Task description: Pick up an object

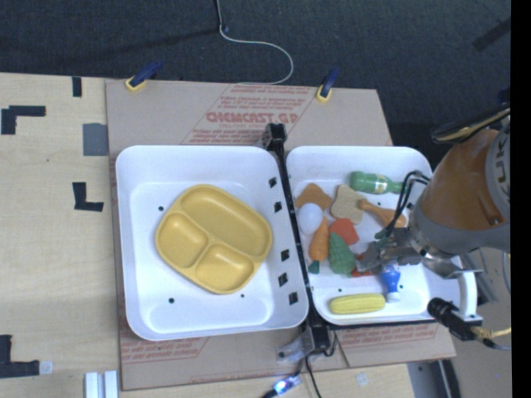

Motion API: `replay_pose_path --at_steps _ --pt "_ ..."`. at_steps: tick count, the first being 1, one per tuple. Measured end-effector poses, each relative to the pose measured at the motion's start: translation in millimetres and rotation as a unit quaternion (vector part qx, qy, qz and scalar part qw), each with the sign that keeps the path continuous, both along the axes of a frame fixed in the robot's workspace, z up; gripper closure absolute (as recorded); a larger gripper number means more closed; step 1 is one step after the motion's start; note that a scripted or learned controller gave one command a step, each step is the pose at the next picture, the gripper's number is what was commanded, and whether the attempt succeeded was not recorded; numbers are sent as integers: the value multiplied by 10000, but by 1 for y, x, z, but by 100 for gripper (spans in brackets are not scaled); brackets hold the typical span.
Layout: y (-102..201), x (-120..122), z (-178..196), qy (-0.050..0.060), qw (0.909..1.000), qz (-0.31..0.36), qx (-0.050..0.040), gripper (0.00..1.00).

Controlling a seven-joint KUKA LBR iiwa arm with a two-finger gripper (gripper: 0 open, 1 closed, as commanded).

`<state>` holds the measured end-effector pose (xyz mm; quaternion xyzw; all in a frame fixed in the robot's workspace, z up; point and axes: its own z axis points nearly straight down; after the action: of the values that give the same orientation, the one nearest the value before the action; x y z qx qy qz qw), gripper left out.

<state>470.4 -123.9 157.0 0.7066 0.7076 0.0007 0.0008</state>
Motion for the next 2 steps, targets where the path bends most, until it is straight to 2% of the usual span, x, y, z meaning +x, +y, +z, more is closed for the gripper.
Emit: replay_pose_path --at_steps 1,2 --pt "-1 5 62 -10 10000 3 -4 100" --pt "-1 5 67 17 10000 -1 4 100"
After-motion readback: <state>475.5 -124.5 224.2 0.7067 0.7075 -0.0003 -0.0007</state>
